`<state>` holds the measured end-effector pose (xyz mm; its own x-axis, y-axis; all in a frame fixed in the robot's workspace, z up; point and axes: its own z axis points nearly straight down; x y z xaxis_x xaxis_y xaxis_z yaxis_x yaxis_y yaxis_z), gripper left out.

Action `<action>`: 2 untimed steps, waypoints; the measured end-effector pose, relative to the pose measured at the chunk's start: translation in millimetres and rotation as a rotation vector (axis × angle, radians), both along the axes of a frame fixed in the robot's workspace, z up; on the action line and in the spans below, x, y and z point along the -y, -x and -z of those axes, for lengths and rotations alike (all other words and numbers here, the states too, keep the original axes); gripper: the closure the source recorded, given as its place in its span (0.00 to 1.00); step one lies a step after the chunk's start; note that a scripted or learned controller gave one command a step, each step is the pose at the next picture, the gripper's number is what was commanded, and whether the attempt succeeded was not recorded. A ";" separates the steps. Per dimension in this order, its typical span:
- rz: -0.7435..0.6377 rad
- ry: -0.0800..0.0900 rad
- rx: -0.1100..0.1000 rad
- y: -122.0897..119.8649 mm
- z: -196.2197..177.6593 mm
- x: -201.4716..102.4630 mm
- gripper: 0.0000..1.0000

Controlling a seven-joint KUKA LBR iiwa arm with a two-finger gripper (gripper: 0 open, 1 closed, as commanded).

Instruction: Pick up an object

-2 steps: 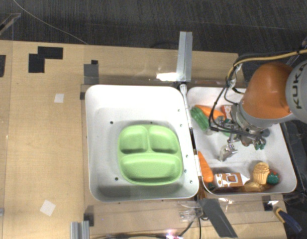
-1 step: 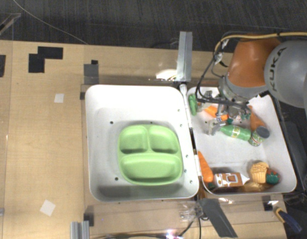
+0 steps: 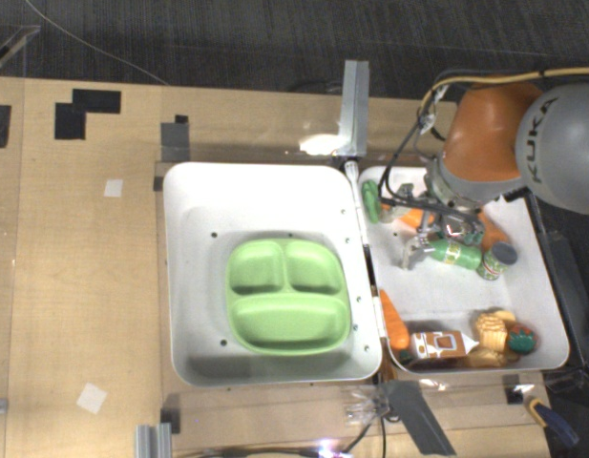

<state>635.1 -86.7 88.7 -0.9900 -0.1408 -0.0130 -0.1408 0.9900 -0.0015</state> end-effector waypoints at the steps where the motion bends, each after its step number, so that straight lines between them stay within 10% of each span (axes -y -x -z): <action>1: 0.088 -0.001 0.002 33.8 -1.1 4.7 0.00; 2: 0.086 0.003 -0.002 65.1 -1.9 70.1 0.00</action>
